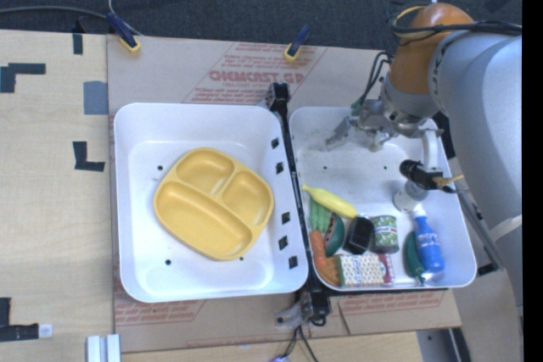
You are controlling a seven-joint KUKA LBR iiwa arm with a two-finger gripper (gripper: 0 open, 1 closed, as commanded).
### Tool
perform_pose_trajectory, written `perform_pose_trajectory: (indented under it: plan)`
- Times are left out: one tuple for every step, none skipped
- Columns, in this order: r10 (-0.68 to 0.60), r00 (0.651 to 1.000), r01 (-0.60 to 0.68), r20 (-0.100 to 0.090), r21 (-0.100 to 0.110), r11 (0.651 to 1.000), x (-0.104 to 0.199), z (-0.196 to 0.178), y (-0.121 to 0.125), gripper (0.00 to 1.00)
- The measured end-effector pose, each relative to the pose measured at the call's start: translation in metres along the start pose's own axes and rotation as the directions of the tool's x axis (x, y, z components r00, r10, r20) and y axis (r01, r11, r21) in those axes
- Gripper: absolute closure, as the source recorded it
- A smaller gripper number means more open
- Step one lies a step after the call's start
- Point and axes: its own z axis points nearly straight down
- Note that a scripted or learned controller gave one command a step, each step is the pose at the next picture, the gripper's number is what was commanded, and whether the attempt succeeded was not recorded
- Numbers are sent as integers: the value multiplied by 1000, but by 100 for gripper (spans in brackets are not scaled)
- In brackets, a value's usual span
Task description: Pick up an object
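My gripper hangs over the bare back part of the right bin, its fingers spread open with nothing between them. The objects lie in a heap along that bin's front. Among them are a yellow banana, a small black object, a green can, a blue bottle and a printed packet. An orange carrot-like piece sits at the front left corner of the heap. The gripper is well behind all of them and touches none.
The left bin holds a yellow divided plate. A black-clipped wall separates the two bins. Cardboard lies under both bins, with clamps and a cable at its far edge.
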Motion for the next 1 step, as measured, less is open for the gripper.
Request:
perform_pose_trajectory:
  plan:
    - [0,1000,0,-1,2,1000,45,1,0,0]
